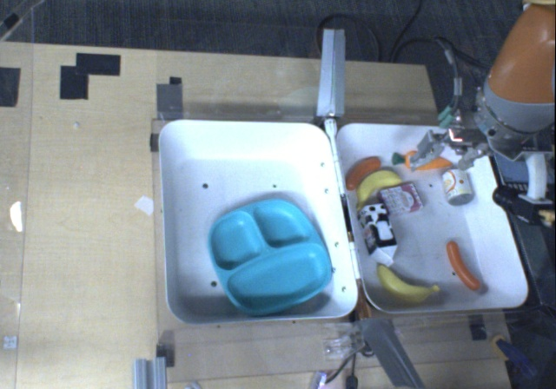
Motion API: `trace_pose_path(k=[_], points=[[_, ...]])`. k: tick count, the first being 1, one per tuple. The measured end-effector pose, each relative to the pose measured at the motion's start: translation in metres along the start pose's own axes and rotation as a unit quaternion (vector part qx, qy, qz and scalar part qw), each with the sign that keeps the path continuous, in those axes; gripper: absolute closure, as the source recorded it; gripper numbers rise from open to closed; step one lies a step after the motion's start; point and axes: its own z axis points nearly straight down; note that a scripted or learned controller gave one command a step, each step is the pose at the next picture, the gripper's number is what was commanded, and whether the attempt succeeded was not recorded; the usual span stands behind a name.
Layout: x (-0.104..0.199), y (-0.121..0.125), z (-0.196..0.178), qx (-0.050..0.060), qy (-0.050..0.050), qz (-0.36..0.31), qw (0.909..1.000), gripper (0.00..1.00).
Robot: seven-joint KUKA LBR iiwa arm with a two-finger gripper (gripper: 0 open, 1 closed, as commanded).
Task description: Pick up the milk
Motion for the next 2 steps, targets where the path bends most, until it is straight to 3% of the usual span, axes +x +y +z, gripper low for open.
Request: trace_pose_path(k=[1, 2], points=[[0.04, 0.017, 0.118, 0.001, 0.0, 0.129, 0.9917, 0.0], [0.042, 0.019, 0.106, -0.001, 0.001, 0.128, 0.9918, 1.0]])
